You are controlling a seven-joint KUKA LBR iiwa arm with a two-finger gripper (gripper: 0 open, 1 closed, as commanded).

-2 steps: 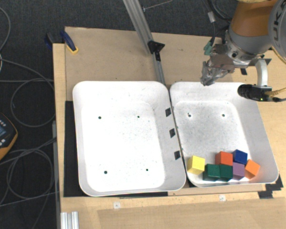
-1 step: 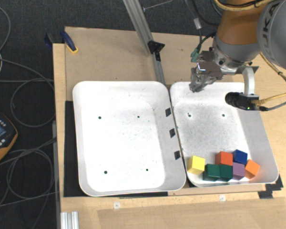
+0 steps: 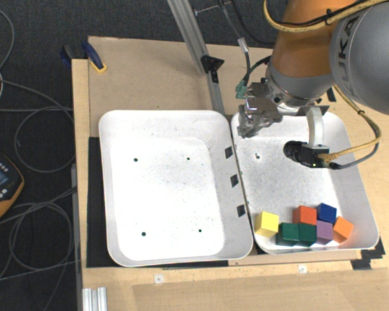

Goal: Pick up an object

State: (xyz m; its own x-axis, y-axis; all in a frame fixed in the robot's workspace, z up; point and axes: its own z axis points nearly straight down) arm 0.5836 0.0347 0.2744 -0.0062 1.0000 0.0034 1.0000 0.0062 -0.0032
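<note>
Several small coloured blocks lie bunched in the near corner of the right bin [image 3: 350,173]: a yellow block [image 3: 268,223], a green block [image 3: 289,232], a red-orange block [image 3: 305,215], a blue block [image 3: 327,212], a purple block [image 3: 325,230] and an orange block [image 3: 343,227]. My gripper [image 3: 249,126] hangs over the far left corner of the right bin, well away from the blocks. Nothing shows between its fingers.
The left bin [image 3: 117,173] lies beside the right one. A slanted metal bar [image 3: 196,44] crosses the bench behind the bins. A black camera unit [image 3: 305,153] with a yellow cable hangs off the wrist over the right bin. Cables trail on the floor at left.
</note>
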